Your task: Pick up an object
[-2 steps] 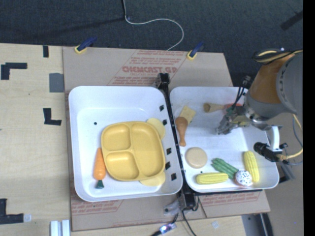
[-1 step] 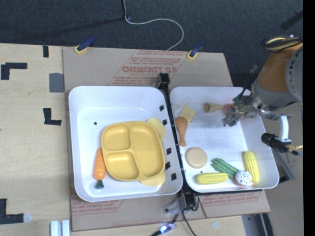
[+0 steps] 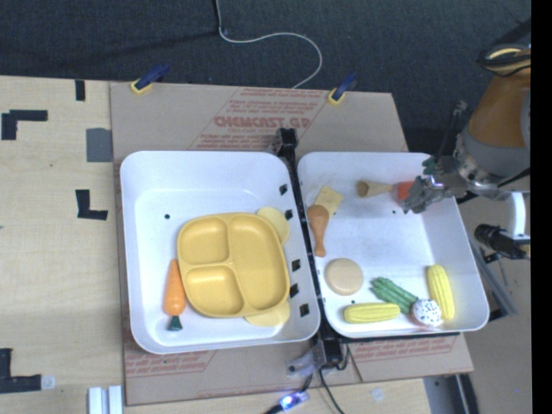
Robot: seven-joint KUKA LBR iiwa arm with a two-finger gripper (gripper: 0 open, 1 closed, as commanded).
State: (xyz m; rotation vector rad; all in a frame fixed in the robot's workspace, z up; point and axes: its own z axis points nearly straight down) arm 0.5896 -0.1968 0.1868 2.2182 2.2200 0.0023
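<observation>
Bench under cardboard sheet (image 3: 259,119), two white bins side by side, dark floor behind.

Left bin (image 3: 147,175) held a yellow divided tray (image 3: 233,261) with a toy carrot (image 3: 173,293) lying just beside its left edge. Right bin (image 3: 461,257) held a drumstick (image 3: 318,224), a tan round (image 3: 344,276), green pods (image 3: 394,292), two corn cobs (image 3: 372,313) and (image 3: 440,290), and a small mushroom-like piece (image 3: 373,188) near the far wall. Gripper (image 3: 420,195) hovered low at the right bin's far right corner, next to an orange-red piece (image 3: 404,189); opening could not be told, nothing seen between it. That piece judged light, rigid, smooth plastic, likely slippery; best pinched across its middle.
</observation>
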